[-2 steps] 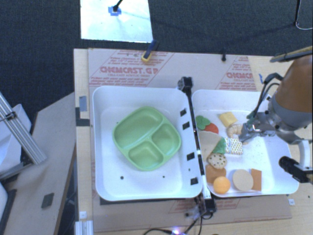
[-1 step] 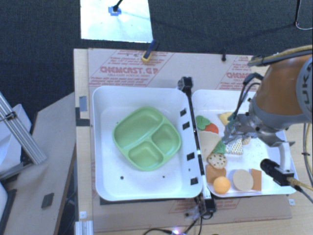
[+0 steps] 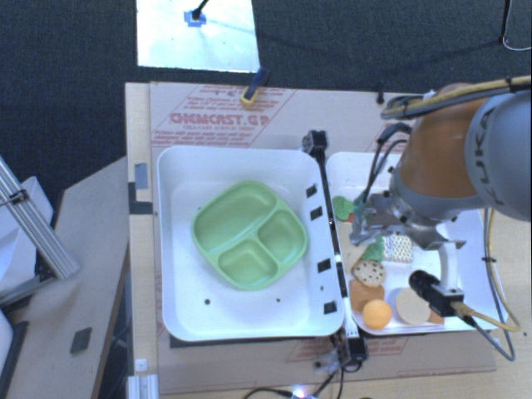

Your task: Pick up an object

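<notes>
My gripper (image 3: 373, 228) hangs low over the left part of the right bin (image 3: 349, 169), under the grey and orange wrist. Just below it lie a green toy piece (image 3: 374, 248) and a checkered cracker (image 3: 398, 248). Closer to the front sit a chocolate-chip cookie (image 3: 368, 272), an orange ball (image 3: 376, 313) and a pale round slice (image 3: 411, 307). A green and red item (image 3: 343, 209) rests by the bin's left wall. The arm covers the middle and right of this bin.
The left bin (image 3: 179, 306) holds a light green divided plate (image 3: 248, 234). A black-clipped divider (image 3: 326, 223) separates the two bins. A black cylinder with a cable (image 3: 432, 293) juts from the arm over the front of the right bin.
</notes>
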`<state>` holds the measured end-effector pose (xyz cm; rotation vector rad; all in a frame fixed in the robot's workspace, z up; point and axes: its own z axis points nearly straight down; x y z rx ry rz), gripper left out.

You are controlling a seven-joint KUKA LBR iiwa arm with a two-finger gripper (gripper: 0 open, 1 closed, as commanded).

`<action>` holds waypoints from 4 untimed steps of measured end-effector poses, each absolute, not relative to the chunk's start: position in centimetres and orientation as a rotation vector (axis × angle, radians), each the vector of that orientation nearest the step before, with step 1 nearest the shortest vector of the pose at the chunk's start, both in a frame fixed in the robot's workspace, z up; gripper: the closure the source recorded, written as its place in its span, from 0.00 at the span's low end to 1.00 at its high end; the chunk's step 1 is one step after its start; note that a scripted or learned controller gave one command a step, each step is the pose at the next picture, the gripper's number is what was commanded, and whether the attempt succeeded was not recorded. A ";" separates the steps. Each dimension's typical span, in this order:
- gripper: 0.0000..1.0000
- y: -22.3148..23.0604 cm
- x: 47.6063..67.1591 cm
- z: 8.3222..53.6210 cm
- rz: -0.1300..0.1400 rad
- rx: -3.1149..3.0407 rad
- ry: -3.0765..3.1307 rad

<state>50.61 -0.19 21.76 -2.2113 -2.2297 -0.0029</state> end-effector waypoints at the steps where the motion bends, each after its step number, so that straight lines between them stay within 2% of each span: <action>1: 1.00 3.8 51.8 23.4 -0.004 -2.214 -2.229; 2: 1.00 4.0 50.6 22.3 -0.001 -2.220 -2.223; 3: 1.00 4.0 51.6 21.4 0.000 -2.220 -2.224; 4: 1.00 4.2 51.7 23.4 -0.003 -2.217 -2.228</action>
